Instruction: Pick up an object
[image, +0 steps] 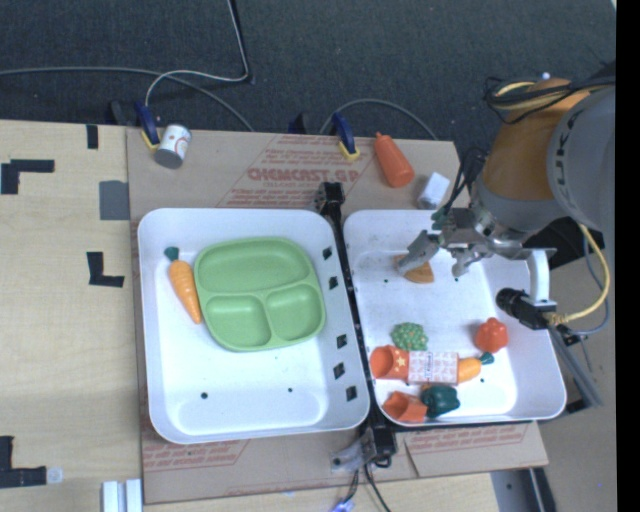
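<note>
Tool: the tool (438, 256) hangs low over the upper part of the right bin (520, 400), its two fingers (420, 250) spread apart and released, gripping nothing.
Arm: the grey arm (560, 160) with its orange band reaches in from 3 o'clock.
Orange piece: a small orange piece (421, 272) lies on the bin floor just under the tool, toward the left finger; whether a finger touches it cannot be told.
Right bin, 6 o'clock end: a green broccoli-like piece (408, 335), an orange-and-white block cluster (430, 366), a dark green piece (440, 400) and a small orange wedge (405, 407) lie close together.
Right bin, 4 o'clock: a red pepper-like toy (491, 334) sits apart from the cluster.
Left bin: the left bin (180, 400) holds a green divided plate (260, 293), with a toy carrot (184, 285) just beside it at 9 o'clock.
Counter: on the counter (60, 300) beyond the bins, at 12 o'clock, lie an orange toy (394, 162), a small white block (435, 188) and a small can (173, 144).
</note>
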